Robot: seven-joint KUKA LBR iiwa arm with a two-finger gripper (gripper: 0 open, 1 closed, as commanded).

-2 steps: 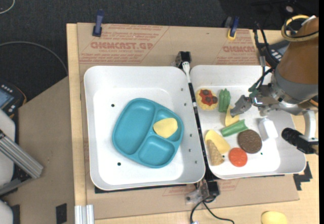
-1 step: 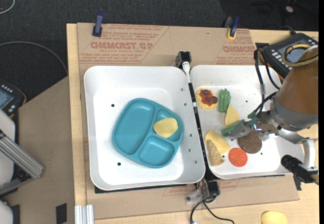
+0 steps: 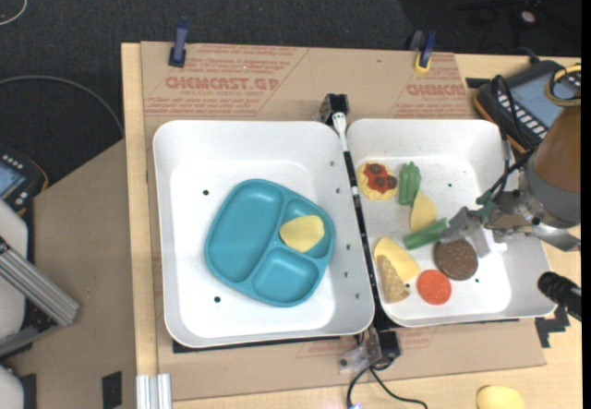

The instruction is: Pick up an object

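The brown disc (image 3: 456,259) lies in the right bin (image 3: 434,132), just below the gripper (image 3: 464,223), whose fingers hover over its upper edge; whether they are parted or closed I cannot tell. Beside the disc sit a red round piece (image 3: 434,286) and a long green piece (image 3: 425,234) (close enough to get nudged). To do this well, I judge the gripper should centre over the disc, descend straight and close only once both fingers straddle it. Farther from the disc, the left bin (image 3: 175,213) holds a blue divided plate (image 3: 249,246).

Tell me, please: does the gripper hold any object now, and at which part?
It cannot be told. The gripper is low in the right bin, just above the brown round piece and beside the green piece.
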